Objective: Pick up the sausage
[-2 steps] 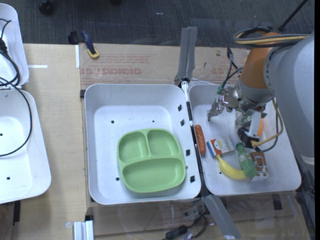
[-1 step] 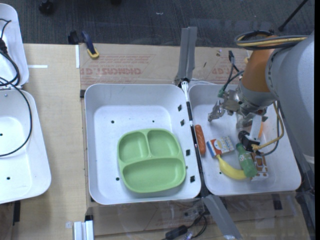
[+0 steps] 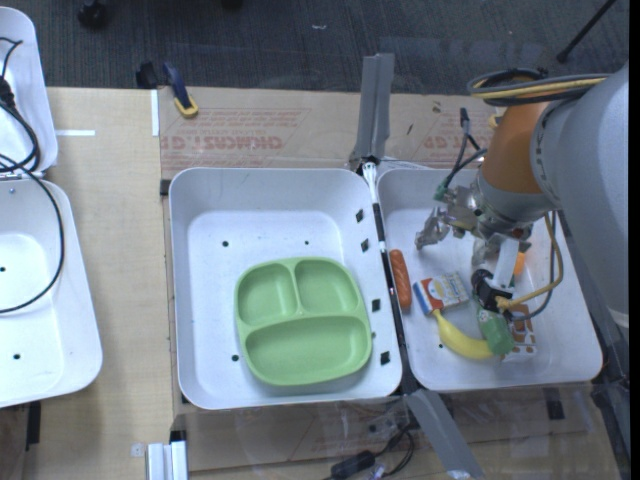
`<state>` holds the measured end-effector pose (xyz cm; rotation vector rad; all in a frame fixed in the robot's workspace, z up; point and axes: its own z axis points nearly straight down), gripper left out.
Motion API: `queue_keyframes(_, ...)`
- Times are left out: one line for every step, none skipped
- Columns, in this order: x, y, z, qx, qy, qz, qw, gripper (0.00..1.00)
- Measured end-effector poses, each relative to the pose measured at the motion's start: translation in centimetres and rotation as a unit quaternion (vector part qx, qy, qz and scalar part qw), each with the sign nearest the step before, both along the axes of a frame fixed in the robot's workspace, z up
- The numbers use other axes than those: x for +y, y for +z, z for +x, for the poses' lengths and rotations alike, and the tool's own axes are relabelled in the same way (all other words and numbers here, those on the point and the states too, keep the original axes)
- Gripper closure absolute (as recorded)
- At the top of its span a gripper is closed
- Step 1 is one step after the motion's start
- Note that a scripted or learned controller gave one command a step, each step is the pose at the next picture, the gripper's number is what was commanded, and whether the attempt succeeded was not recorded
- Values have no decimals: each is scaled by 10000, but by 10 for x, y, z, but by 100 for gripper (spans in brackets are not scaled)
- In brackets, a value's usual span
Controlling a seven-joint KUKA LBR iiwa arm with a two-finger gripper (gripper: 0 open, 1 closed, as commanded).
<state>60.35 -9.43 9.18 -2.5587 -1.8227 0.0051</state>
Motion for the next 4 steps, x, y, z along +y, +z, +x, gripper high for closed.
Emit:
queue_keyframes(-1, 0, 8, -6, 537, 1, 9986, 0)
queue_keyframes(-1, 10, 8, -1, 541, -3, 9985, 100)
queue_keyframes(-1, 10, 8, -1, 541, -4, 9985, 0)
queue_keyframes(1, 0, 3, -3, 764, 6, 9971, 0)
